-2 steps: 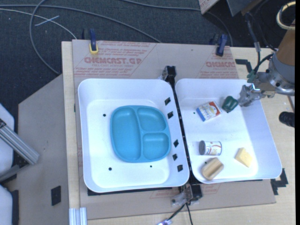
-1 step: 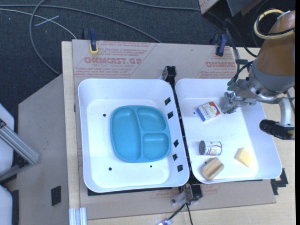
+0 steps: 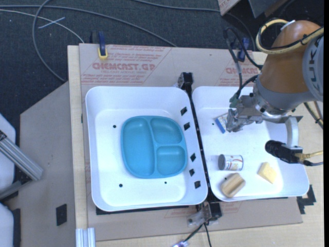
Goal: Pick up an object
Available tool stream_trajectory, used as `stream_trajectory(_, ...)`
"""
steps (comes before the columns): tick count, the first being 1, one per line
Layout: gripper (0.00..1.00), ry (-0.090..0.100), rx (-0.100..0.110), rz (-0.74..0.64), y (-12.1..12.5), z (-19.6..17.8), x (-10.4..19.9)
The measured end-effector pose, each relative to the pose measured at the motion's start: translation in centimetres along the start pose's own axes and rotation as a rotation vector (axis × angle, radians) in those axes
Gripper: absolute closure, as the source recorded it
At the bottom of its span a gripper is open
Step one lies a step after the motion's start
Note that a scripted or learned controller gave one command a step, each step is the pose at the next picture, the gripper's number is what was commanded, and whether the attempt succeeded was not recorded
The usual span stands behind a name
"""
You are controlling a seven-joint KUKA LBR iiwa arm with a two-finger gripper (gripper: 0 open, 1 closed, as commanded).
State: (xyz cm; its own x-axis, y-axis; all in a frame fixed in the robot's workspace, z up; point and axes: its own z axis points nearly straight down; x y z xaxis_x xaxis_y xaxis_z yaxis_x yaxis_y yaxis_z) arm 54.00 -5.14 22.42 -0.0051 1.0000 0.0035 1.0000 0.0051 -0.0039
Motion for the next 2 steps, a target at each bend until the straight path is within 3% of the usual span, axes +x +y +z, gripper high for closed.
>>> stream_trajectory(2,1.0,-0.001,-0.004,-0.001,-1.0,-0.7,11.1)
